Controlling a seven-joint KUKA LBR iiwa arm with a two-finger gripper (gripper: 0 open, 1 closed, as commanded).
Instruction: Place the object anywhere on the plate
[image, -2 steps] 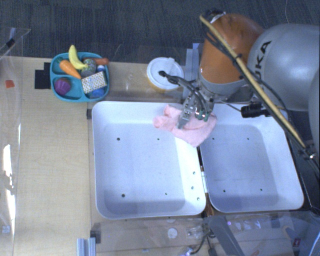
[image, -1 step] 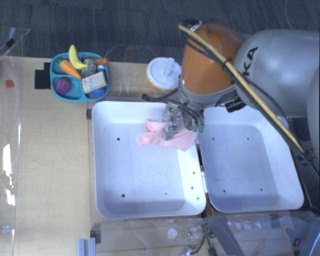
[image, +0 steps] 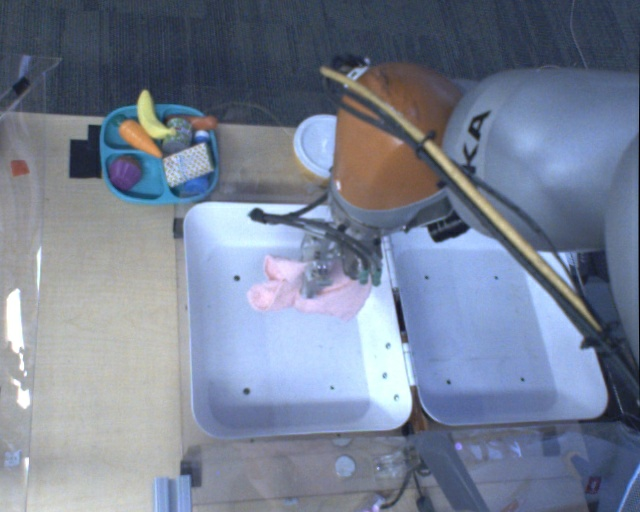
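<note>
The gripper (image: 327, 272) sits low on the pink cloth (image: 300, 290) in the left bin (image: 215, 400) (finger state impossible to tell).

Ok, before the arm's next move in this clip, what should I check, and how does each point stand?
1. Gripper over the pink cloth in the left bin: ok.
2. Cloth between the gripper's fingers: cannot tell, the arm hides it.
3. Cloth lying flat: not ok, it is crumpled.
4. Plate in sight behind the bins: ok, partly hidden by the arm.
5. Blue tray of toy food apart from the bins: ok.
</note>
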